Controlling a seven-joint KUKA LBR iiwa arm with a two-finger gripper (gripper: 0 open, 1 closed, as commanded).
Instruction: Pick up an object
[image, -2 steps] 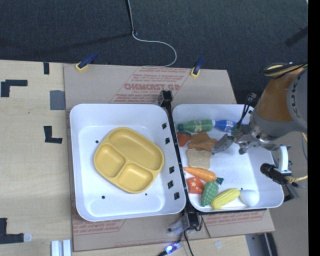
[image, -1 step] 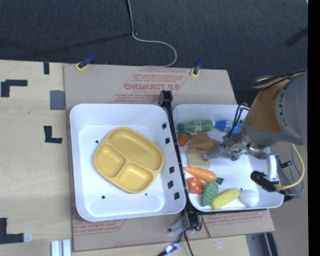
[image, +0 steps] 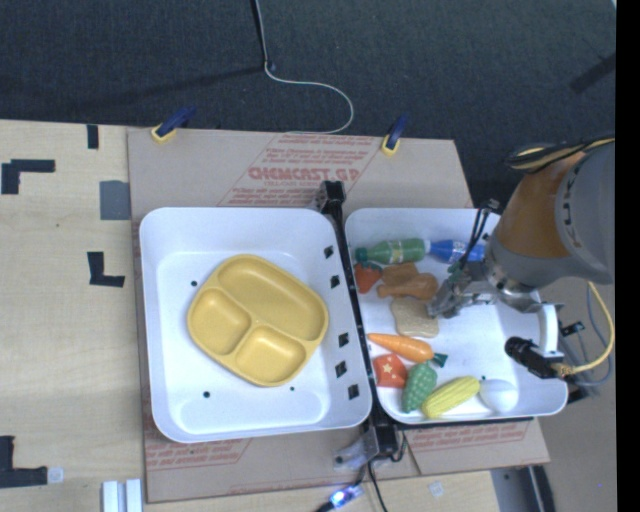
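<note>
The gripper (image: 447, 300), its spread impossible to tell from here, hovers in the right bin (image: 520, 405) over a tan bread slice (image: 413, 318) beside the carrot (image: 400, 347), likely light, stiff plastic best pinched across its edges.

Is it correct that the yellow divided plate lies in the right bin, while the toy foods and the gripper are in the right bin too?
Not quite. The camera view shows the yellow divided plate in the left bin, not the right one. The toy foods, such as the carrot and corn, and the gripper are in the right bin.
</note>
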